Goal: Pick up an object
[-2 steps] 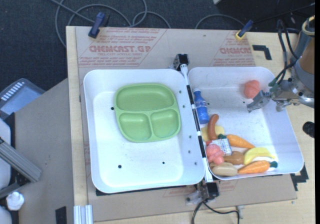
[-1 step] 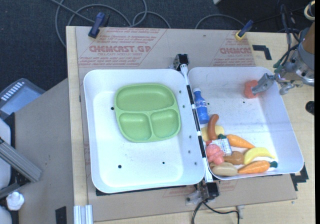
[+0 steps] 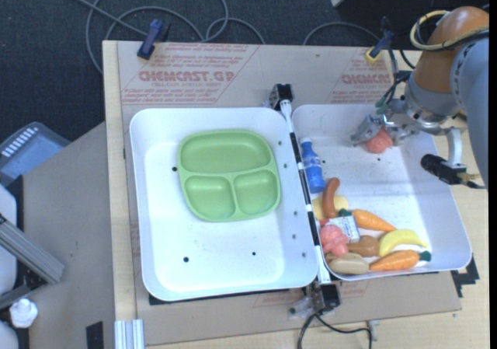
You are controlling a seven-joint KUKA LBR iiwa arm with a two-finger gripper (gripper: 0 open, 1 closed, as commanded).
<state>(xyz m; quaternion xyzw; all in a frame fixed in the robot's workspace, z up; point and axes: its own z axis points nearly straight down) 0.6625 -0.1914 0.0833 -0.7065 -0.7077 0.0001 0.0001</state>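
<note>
Green divided tray in left bin

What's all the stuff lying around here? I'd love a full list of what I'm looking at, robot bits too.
Shallow white plastic bins: two, white; left bin, right bin, side by side on the bench.
Green divided plastic tray: one, green, in the left bin.
Blue plastic bottle: one, blue, at the right bin's left wall.
Toy food pile: several pieces, orange, yellow, pink, brown, in the right bin's near corner.
Small pink toy: one, pink, in the right bin's far part, between the claw's fingers.
Blue clamp: one, blue, at the board's far left corner.
Grey-and-orange robot arm: one, coming in from the right.
Claw: one, grey, shut on the pink toy.
</note>
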